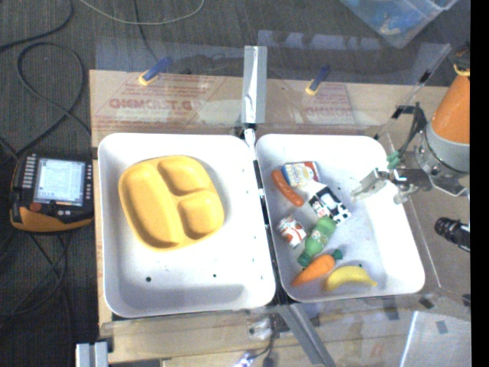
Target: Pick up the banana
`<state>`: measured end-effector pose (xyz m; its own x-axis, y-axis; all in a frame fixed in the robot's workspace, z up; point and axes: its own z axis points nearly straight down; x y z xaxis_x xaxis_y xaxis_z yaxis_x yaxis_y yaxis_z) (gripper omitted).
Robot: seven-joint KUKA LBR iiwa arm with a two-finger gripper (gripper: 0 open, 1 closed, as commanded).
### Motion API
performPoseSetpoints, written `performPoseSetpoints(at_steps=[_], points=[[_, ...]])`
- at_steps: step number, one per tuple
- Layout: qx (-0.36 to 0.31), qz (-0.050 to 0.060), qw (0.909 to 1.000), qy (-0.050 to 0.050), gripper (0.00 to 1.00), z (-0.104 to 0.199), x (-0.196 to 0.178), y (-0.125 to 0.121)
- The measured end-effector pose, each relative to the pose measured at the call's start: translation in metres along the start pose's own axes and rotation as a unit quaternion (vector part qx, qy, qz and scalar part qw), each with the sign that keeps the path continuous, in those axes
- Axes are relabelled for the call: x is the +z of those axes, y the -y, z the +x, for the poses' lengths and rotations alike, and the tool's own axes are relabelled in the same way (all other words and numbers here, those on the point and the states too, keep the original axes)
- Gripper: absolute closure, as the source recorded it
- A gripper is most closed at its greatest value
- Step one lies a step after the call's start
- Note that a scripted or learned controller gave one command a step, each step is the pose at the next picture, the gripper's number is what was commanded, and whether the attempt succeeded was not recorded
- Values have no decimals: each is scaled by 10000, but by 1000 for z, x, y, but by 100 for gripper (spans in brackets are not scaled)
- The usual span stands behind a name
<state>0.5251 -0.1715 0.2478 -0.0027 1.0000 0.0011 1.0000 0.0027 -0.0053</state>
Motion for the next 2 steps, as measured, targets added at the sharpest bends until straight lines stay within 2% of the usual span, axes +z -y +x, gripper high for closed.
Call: performPoseSetpoints(at_steps=[1,2], points=[[-1256,-26,9921,10,0,37,113,-29],[-330,-198,9992,69,0,54,131,-57]])
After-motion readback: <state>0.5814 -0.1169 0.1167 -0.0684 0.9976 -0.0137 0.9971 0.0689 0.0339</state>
